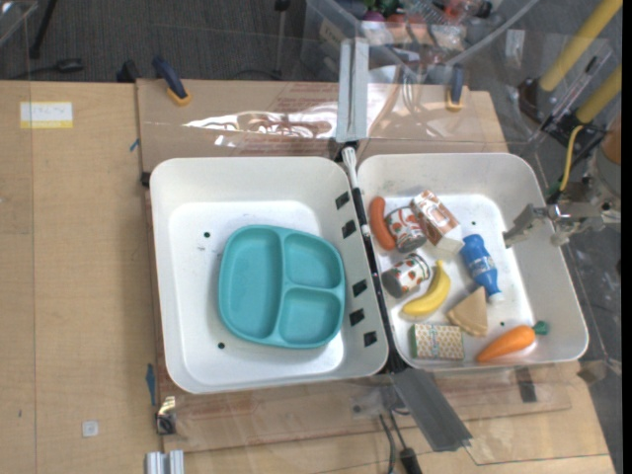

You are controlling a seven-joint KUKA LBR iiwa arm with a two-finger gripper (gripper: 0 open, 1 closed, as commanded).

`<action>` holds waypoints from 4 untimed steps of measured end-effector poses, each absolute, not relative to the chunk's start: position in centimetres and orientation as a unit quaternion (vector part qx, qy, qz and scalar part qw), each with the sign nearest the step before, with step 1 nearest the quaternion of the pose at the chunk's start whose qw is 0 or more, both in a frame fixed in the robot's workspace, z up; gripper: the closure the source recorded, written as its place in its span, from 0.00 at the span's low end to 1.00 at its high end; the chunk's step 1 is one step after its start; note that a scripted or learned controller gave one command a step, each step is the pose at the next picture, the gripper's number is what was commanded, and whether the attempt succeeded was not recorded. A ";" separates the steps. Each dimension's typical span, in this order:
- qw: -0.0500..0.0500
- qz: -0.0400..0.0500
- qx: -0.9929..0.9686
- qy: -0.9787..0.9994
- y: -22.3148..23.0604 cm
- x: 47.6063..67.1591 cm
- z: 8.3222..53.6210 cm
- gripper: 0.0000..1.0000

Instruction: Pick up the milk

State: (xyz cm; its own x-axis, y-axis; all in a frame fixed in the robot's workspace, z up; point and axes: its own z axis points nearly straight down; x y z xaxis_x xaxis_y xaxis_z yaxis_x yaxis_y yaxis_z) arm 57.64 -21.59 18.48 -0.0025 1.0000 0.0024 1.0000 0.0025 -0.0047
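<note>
The milk (pixel 435 215) is a small white and brown carton lying tilted in the back part of the right bin (pixel 563 294). It touches a red and white can (pixel 405 228) on its left. A blue bottle (pixel 479 264) lies just to its front right.
The right bin also holds a red sausage (pixel 377 223), a second can (pixel 406 276), a banana (pixel 430 295), a bread wedge (pixel 471 313), a patterned packet (pixel 437 341) and a carrot (pixel 509 344). A teal divided plate (pixel 279 286) lies in the left bin (pixel 188 215). A metal bracket (pixel 548 218) sits at the right bin's rim.
</note>
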 end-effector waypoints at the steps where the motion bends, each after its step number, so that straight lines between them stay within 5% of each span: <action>1: -0.002 -0.003 -0.766 -0.643 -14.0 62.0 12.3 0.00; 2: -0.005 -0.004 -0.729 -0.685 -16.6 55.7 9.0 0.00; 3: -0.006 -0.003 -0.730 -0.683 -16.9 55.7 9.8 1.00; 4: 0.000 0.001 -0.861 -0.509 -11.2 63.5 17.9 1.00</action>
State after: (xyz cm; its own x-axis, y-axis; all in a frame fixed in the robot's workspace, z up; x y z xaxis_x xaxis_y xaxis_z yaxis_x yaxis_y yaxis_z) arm 63.50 -11.25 17.88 0.4826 0.8758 -0.0021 0.8758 -0.4826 -0.0022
